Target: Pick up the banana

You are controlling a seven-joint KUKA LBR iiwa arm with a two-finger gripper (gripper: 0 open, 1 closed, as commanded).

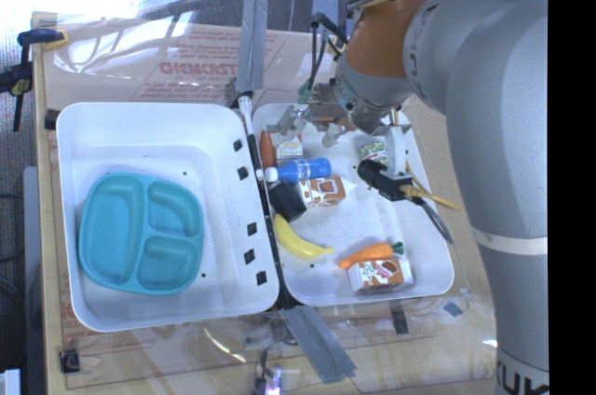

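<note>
Banana (300, 238) lying flat in the right bin (424, 277), at about seven o'clock of that bin's floor, close beside the left wall, curved, tip toward four o'clock. Just above it, toward twelve o'clock, a black block (288, 198), then a blue bottle (303, 170) and a small brown-and-white carton (325, 190). At four o'clock from the banana, a toy carrot (368, 254) touching another carton (382, 274). Gripper (317, 118) poised at the bin's twelve o'clock end, well apart from the banana, nothing seen between the fingers; cannot tell whether open or closed. In the left bin (93, 128), a teal divided tray (141, 233). Both bins side by side on the worktop (121, 67).
</note>
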